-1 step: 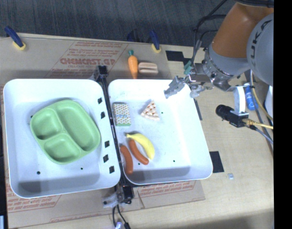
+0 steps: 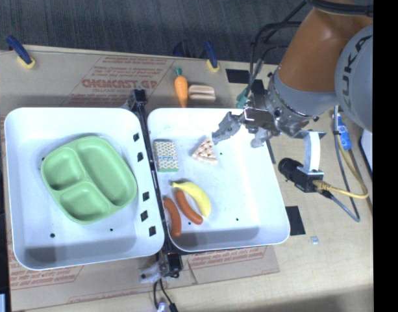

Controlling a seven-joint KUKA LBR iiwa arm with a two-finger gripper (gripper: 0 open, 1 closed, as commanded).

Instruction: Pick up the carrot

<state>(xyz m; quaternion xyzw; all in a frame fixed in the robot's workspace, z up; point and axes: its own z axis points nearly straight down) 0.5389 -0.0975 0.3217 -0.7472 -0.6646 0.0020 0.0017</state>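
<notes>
**Carrot waits outside the bins**

Carrot [image 2: 180, 90] lies on the cardboard sheet [image 2: 108, 77] just behind the right bin [image 2: 250, 194], leaf end pointing away, touching or nearly touching a small bun-like toy [image 2: 202, 93] on its right.

From the overhead camera, the gripper [image 2: 223, 130] hangs over the back of the right bin, close to a pizza slice [image 2: 205, 151], nothing between its fingers; whether they are spread or pressed together I cannot tell. The carrot is near, beyond the rim (so the arm would likely need to reach further back).

The right bin also holds a patterned card [image 2: 165, 155], a banana [image 2: 195, 197] and two sausages [image 2: 179, 212]. The left bin [image 2: 23, 174] holds a green divided tray [image 2: 88, 177]. Blue clamps [image 2: 20, 51] pin the cardboard to the bench; dark carpet lies beyond.
</notes>
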